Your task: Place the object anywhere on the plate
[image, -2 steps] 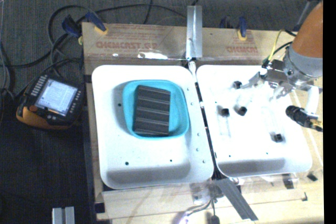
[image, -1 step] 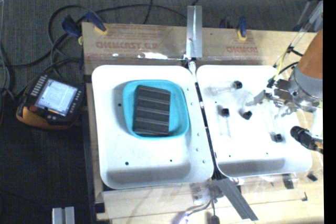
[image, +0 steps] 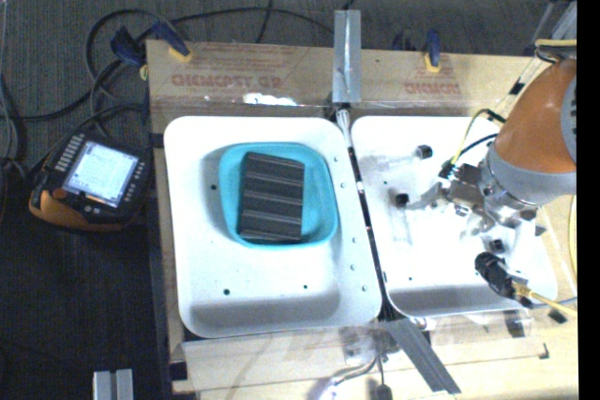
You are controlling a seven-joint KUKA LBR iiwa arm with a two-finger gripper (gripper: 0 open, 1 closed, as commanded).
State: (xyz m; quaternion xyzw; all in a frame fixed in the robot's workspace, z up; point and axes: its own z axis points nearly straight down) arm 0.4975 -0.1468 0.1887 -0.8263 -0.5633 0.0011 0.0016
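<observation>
A dark grey ribbed block lies flat on the teal plate, which sits in the left bin. It covers most of the plate's middle. My gripper is over the right bin, well apart from the plate and block. Its two pale fingers end in dark tips, one of the fingertips farther back and the other nearer. They stand spread open with only the white bin floor between them.
The arm's orange band and grey wrist hang over the right bin's right side. A metal divider post stands between the bins at the back. A handheld control pendant and cables lie on the floor at left.
</observation>
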